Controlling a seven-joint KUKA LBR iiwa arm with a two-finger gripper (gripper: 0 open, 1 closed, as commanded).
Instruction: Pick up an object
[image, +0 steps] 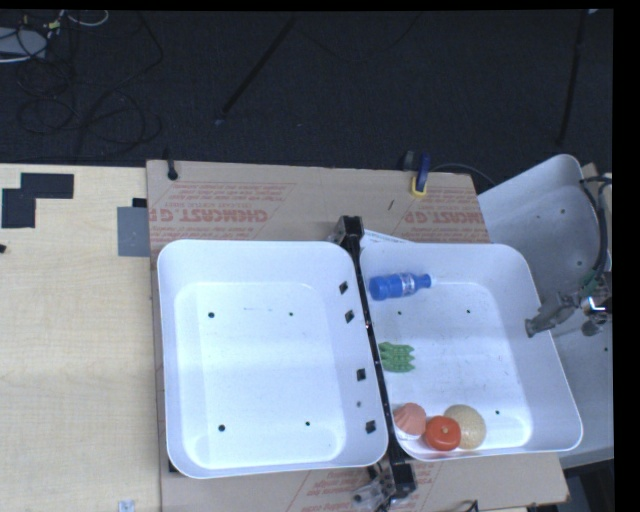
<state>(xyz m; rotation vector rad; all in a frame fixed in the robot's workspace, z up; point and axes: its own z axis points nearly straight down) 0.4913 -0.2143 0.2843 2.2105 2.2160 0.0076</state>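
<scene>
The right bin (520, 270) holds several small things. A blue bottle (399, 286) lies on its side near the bin's back left corner. A green ridged piece (396, 357) rests against the left wall. In the front left corner sit a pale orange round piece (409, 418), a red round piece (442, 433) and a beige round piece (467, 424), all touching. My gripper (545, 320) hangs at the right rim of this bin, well away from all the objects, with nothing seen in it. The grey arm (545, 205) rises behind it.
The left bin (175, 300) stands beside the right one, with a black divider with clips (365, 340) between them. Both bins rest on a cardboard sheet (260, 205) on a light wooden bench (70, 330). A yellow-and-blue clamp (420, 175) sits at the cardboard's back edge.
</scene>
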